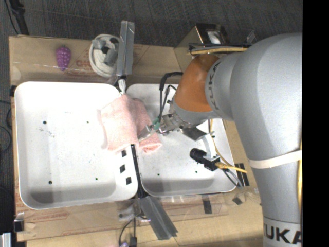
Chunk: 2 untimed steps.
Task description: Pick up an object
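One brown table (pixel 41 71) fills most of what I can see from up here, and it carries everything else. The grey arm (pixel 267 102) comes in from the right, its broad body covering the right side of the scene, with an orange band above the wrist where it bends down toward the bins.

The left bin (pixel 61 138) and the right bin (pixel 180 176) sit side by side, both shallow and white, their inner walls meeting in the middle. The floor of the left bin shows a few small dark dots.

A pink cloth (pixel 121 122) is the task's thing. It lies crumpled over the shared wall, the larger part in the upper right corner of the left bin and a smaller fold hanging down into the right bin.

The pincer (pixel 153 127) is low in the right bin, up against the right edge of the cloth and touching it. From this angle I cannot tell whether it is open, closed or gripping the fabric.

Behind the bins a grey metal bar (pixel 125 45) runs toward the point where they meet. Just left of it sits a white coil (pixel 103 53). Farther left, on bare table, lies a small purple lump (pixel 63 57), well apart from the cloth.

Three little black squares (pixel 123 168) mark the left bin's right rim, below the cloth.
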Tool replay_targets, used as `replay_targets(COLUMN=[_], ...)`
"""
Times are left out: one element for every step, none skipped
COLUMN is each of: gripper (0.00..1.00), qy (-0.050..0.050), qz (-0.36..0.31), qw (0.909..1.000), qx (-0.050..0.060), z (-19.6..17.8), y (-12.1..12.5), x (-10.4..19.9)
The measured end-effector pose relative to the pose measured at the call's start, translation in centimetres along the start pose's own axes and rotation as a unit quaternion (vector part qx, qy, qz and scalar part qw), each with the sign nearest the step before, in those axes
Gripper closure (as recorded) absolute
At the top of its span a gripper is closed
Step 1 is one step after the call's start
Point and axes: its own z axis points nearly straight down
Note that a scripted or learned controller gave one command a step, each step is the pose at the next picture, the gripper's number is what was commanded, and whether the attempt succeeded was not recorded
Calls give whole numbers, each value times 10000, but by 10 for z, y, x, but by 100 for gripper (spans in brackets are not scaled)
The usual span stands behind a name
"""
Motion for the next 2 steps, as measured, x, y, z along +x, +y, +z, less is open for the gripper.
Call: replay_targets(gripper=[100, 100], qy=[15, -7], qz=[-19, 18], qw=[10000, 10000], qx=[20, -2], z=[-7, -101], y=[1, 69], x=[1, 7])
